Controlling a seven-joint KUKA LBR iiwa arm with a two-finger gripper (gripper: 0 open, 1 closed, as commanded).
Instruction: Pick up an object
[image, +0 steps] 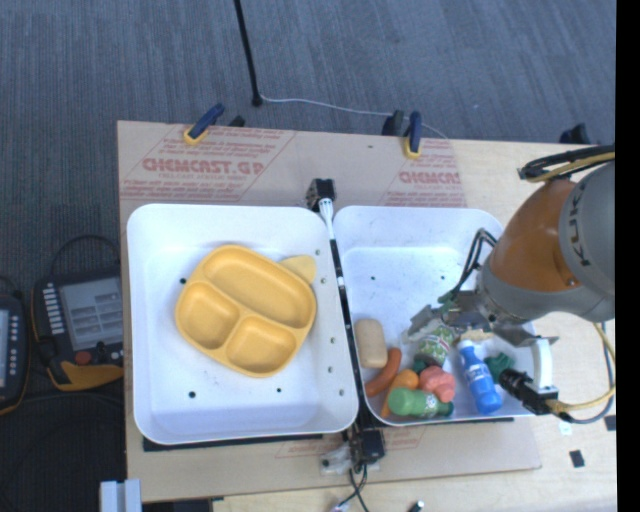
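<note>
Arm (545, 255): over right bin (400, 235); gripper (450, 322): above toy pile, grip cannot be told
Left bin (150, 300): yellow tray (245, 308)
Pile: blue bottle (479, 377); carrot (383, 371); bread (371, 342)

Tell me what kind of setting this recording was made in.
Most likely a robotics lab bench set up for grasping trials. A board is clamped down over grey carpet, two white bins sit side by side, and the gripper hangs over a pile of toy food in the right one.
</note>
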